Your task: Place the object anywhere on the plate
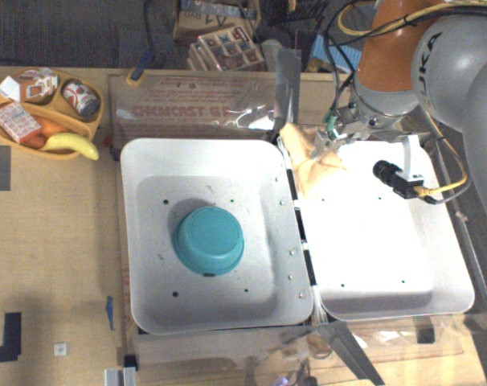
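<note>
Fingers of the gripper (pixel 333 135) cannot be told open or shut; the teal plate (pixel 210 240) is seen bare, placement undone.

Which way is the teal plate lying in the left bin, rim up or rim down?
Rim down, apparently: the teal plate shows a smooth domed back in the left bin.

Bright overhead light, right bin (pixel 404 264) glaring white (detail washed out), soft shadows, slightly grainy
</note>
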